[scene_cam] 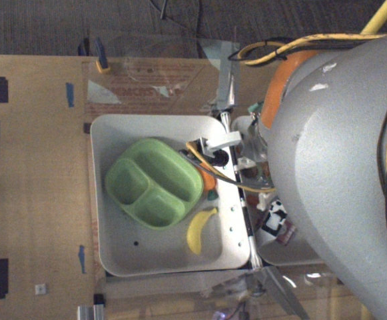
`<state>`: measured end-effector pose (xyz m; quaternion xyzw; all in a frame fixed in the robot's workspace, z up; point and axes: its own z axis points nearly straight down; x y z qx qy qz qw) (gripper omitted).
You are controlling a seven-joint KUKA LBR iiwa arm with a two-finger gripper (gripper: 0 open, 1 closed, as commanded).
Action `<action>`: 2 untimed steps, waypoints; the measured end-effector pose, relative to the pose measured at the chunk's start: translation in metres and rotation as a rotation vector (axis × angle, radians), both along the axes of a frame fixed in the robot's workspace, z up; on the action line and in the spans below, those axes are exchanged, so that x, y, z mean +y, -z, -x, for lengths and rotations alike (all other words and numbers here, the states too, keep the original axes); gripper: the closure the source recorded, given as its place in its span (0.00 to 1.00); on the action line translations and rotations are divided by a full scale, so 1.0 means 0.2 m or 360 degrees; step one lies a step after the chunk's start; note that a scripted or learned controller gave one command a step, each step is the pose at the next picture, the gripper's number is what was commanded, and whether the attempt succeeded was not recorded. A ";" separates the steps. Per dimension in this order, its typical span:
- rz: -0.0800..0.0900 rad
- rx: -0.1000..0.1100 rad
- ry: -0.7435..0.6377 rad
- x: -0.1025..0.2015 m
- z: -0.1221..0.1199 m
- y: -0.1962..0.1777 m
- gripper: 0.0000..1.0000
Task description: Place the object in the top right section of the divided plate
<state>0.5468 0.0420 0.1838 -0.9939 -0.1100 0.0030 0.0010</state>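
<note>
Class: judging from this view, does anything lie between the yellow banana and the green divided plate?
Nothing visible does. The banana lies on the bare floor of the bin, just beside the plate. The orange item sits further along the plate's rim, clear of that gap.

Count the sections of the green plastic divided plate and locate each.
3 in the green plastic divided plate: a large section along its upper right, a small one at its left end, another at its bottom. None looks hidden.
</note>
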 end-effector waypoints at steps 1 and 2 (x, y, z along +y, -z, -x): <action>-0.0001 0.0000 -0.0062 -0.20 0.07 0.00 0.00; 0.0028 -0.0056 -0.0077 -0.02 0.03 0.18 0.00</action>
